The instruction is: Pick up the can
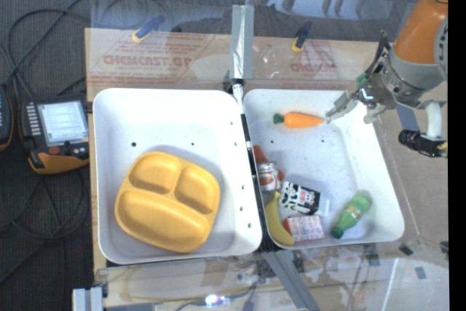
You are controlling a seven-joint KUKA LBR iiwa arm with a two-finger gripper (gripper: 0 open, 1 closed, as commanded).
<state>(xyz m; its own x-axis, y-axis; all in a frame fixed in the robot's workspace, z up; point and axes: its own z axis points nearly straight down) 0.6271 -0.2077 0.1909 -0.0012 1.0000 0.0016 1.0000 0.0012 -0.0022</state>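
Low in right white bin [378, 156]: yellow banana [277, 223], green plastic bottle [351, 213], small red-and-silver can [267, 175] against left wall. Two-finger gripper [355, 104] spread, empty, near orange carrot [300, 120]. Approach stage; next, down-left toward can.

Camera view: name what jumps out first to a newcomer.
A big yellow divided plate lies in the left bin. An orange carrot lies at the far end of the right bin, beside the end effector. The can sits by the near clutter.
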